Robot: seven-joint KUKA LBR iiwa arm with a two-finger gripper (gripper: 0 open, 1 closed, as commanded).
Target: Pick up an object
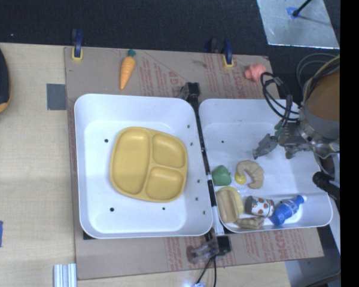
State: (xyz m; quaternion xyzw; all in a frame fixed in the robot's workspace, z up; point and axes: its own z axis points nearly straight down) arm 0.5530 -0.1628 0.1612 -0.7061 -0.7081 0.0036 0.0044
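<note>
Candidate objects sit in the right bin [227, 118], clustered in its lower half, lower right of frame. Croissant [250, 173]: curved, tan, long axis roughly left-right with a slight tilt, horns pointing down-left. Just left of it, against the bin's left wall, a green piece [220, 174], rounded, no clear axis. Below these, along the bottom wall: a tan bread-like block [228, 204], long axis near vertical in frame; a small spotted cup-like item [260, 207]; a blue bottle [285, 210], long axis diagonal, cap toward the upper right. The last three lie close together, nearly touching.

Gripper [269, 146] hangs over the upper middle of the right bin, up and right of the croissant, apart from every object. Fingers point left and look spread, with nothing between them.

Progress: judged not yet started on the grasp proper. No object lifted or enclosed. Left to do: descend on a target, close, lift. The croissant is nearest and has free space around it; likely the easiest pick.

Left bin [90, 160] holds a yellow tray [148, 162]. Outside the bins, on the board at top: a carrot [127, 69], tip down-left, and a pink item [255, 72].
</note>
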